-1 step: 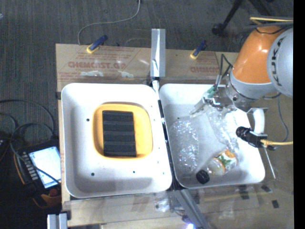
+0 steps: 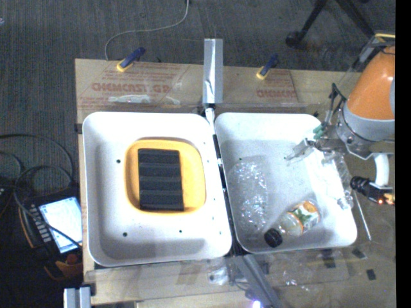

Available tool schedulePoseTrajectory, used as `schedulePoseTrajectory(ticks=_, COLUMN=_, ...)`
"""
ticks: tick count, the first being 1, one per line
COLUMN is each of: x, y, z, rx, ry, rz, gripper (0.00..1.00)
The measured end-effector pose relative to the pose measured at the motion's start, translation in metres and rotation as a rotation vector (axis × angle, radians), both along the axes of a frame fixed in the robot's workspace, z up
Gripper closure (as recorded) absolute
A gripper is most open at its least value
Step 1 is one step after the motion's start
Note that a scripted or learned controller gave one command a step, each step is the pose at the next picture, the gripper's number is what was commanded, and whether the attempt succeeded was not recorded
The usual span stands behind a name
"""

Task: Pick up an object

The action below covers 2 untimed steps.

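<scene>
Gripper [image 2: 307, 147] blurs against the right bin [image 2: 257, 124], above bottle [image 2: 294, 221].

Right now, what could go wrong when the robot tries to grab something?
The bottle lies on its side near the right bin's front edge. It is round, so it could roll or slip away from the gripper, which is off near the bin's far right side. The crinkly clear plastic beside the bottle is hard to see against the white, so the gripper might miss it or snag it by mistake.
</scene>
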<state>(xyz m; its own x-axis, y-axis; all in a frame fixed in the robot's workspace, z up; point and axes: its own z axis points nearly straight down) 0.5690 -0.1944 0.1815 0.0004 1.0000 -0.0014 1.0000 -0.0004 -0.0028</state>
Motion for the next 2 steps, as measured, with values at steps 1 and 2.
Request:
schedulePoseTrajectory(ticks=1, x=-0.047, y=-0.013, z=-0.08, rx=0.002, ry=-0.006, rz=0.049, gripper=0.0)
schedulePoseTrajectory(ticks=2, x=-0.073, y=-0.017, z=-0.083, rx=-0.01, ry=-0.037, rz=0.152, gripper=0.0)
